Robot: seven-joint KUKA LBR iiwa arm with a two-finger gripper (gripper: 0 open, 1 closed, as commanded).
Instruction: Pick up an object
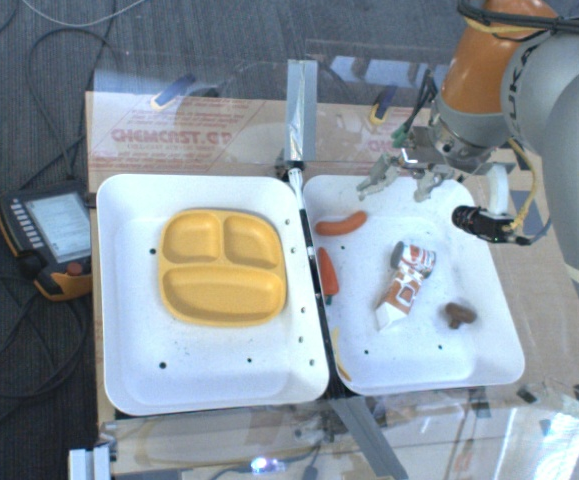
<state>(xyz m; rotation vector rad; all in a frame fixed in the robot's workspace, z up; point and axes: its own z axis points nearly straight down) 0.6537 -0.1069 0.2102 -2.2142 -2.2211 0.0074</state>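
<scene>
Spread apart and holding nothing above the right bin: metal gripper. Below it, a crumpled toothpaste tube, writing unreadable, two smooth sausages, a brown lump.

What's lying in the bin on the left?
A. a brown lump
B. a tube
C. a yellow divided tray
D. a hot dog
C: the yellow tray with its three compartments lies in the left bin, while the two sausages, the tube and the brown lump are all in the right bin.
</scene>
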